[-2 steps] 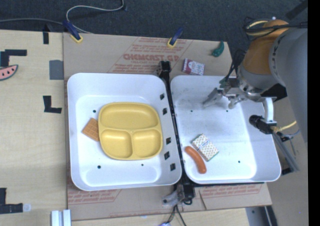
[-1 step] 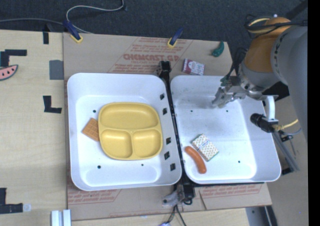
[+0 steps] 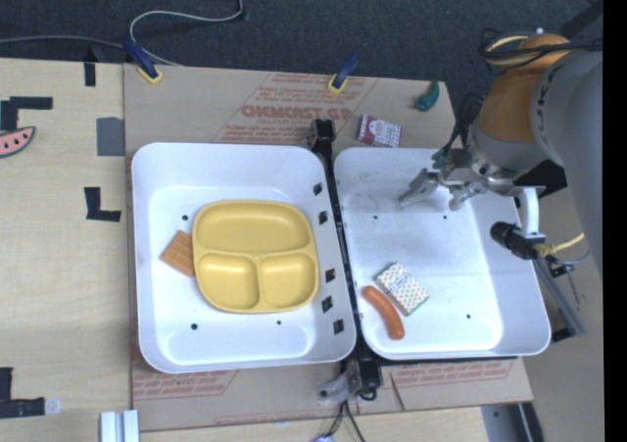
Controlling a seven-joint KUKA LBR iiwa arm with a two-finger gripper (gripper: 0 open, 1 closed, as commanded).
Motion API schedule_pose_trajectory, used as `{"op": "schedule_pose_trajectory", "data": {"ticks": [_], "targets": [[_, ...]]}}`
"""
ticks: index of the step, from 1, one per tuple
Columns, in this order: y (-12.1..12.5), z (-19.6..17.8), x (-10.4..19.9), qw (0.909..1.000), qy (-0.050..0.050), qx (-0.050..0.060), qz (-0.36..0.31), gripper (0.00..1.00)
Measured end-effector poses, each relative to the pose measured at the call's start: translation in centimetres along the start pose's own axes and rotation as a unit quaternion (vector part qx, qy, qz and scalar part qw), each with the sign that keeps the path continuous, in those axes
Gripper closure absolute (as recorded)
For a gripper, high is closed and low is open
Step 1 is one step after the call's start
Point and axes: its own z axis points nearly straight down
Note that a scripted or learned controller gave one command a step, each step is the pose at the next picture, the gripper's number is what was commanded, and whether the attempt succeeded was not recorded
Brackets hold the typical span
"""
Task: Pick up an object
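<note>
My gripper (image 3: 436,195) hangs over the far part of the right bin (image 3: 509,327), its two fingers spread open with nothing between them. Nearer the front of that bin lie an orange sausage (image 3: 384,313) and a small checkered packet (image 3: 403,288), side by side and well apart from the gripper. In the left bin (image 3: 157,332) a yellow divided plate (image 3: 257,256) sits with a brown cracker (image 3: 177,254) tucked at its left edge.
The grey arm with its orange band (image 3: 519,97) comes in from the upper right. A small red-and-white packet (image 3: 377,130) and a green clip (image 3: 427,95) lie on the cardboard behind the bins. Black clips line the divide between the bins (image 3: 331,234).
</note>
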Motion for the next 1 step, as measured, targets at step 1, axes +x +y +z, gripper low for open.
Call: {"op": "schedule_pose_trajectory", "data": {"ticks": [1], "targets": [[-1.06, 3.76, 2.27, 1.0, -0.002, 0.001, 0.002, 0.0]]}}
